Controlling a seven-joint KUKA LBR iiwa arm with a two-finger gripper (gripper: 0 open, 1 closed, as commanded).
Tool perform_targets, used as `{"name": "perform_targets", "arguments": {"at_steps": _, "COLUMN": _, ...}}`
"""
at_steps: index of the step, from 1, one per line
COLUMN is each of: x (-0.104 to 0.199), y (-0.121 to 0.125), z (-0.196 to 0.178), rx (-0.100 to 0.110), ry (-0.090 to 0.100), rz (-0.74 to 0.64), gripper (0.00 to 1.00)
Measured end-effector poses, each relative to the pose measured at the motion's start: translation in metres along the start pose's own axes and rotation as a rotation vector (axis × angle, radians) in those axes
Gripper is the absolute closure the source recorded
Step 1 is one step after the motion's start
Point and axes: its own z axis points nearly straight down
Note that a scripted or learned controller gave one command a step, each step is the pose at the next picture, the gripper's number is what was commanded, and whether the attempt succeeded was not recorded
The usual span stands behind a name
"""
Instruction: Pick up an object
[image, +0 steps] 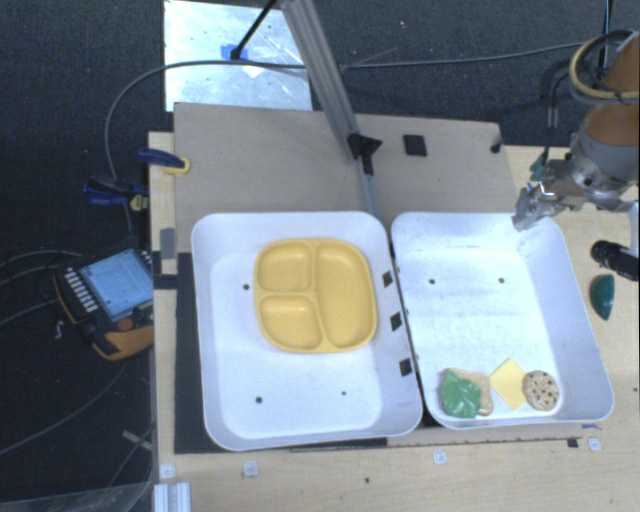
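The camera view showed three small items clustered at the five o'clock corner of the right bin (500, 250): a green leafy piece (459, 394), a yellow cheese-like square (509, 382) just beside it, and a round speckled cookie (541, 390) at the cluster's three o'clock end. The green piece overlapped a tan piece whose shape could not be told. The gripper (528, 213) hung well apart from them, over the bin's one o'clock corner, at the end of the grey arm (605, 150) with its orange band. Whether the jaws stood wide or narrow could not be told, and nothing showed between them. In the left bin (300, 400), a yellow divided plate (315, 296) lay toward twelve o'clock. Both bins sat on the bench (260, 150). At nine o'clock, off the bench, lay a handheld device with a blue screen (108, 300).
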Motion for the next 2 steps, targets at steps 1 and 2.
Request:
{"name": "perform_targets", "arguments": {"at_steps": 1, "x": 0.047, "y": -0.01, "z": 0.008, "rx": 0.004, "ry": 0.002, "rz": -0.002, "gripper": 1.0}}
{"name": "perform_targets", "arguments": {"at_steps": 2, "x": 0.105, "y": -0.018, "z": -0.002, "rx": 0.004, "ry": 0.003, "rz": -0.004, "gripper": 1.0}}
